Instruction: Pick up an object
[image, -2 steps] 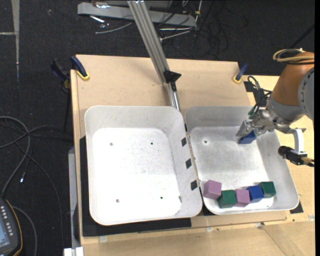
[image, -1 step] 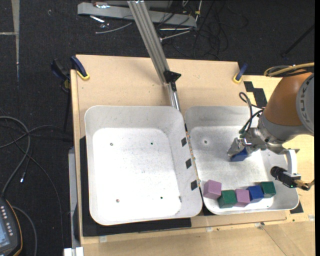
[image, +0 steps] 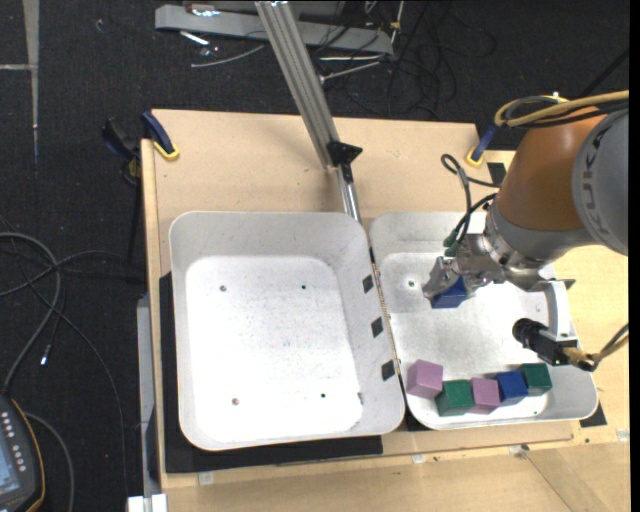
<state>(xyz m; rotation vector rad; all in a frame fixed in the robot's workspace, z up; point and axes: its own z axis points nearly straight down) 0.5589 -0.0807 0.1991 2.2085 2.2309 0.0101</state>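
My gripper hangs over the upper middle of the right bin, reaching in from the right under the orange band of the arm. A small blue block sits between its fingers, a little above the bin floor. Along the bin's front edge lies a row of blocks: a purple one, a dark green one, a second purple one, a blue one and a green one.
The left bin stands beside the right one, their rims meeting at a divider with black clips. A metal pole slants in from the top. A black fitting sits at the right bin's right side.
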